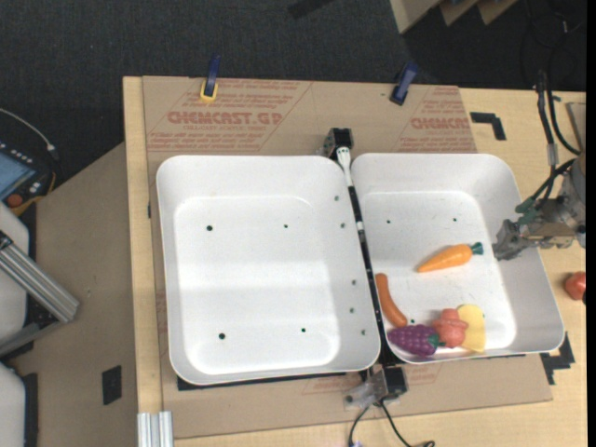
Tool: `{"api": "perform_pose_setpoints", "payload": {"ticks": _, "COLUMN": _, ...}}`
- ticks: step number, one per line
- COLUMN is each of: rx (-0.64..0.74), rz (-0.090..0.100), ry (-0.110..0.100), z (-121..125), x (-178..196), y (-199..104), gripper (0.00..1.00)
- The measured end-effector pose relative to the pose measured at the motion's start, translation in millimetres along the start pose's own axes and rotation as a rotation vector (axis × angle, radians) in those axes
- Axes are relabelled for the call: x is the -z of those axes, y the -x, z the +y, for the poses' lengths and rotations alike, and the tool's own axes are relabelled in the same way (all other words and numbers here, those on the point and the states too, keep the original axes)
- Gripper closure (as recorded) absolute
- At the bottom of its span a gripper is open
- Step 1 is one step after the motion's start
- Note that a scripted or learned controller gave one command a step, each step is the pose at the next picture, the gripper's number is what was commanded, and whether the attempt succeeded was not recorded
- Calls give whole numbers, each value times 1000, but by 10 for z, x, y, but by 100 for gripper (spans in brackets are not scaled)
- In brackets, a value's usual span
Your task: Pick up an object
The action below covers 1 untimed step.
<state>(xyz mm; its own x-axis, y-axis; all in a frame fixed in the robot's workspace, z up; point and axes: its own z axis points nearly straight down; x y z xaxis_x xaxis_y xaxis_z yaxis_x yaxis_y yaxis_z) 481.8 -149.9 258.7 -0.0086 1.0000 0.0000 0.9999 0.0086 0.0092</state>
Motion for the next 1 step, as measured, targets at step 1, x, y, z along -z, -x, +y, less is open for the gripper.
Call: {"api": "perform_pose_setpoints", "payload": {"ticks": 1, "rx": -14, "rz": -6, "ry": -6, "z": -37, "x": 152, "y": 769, "gripper": 100}}
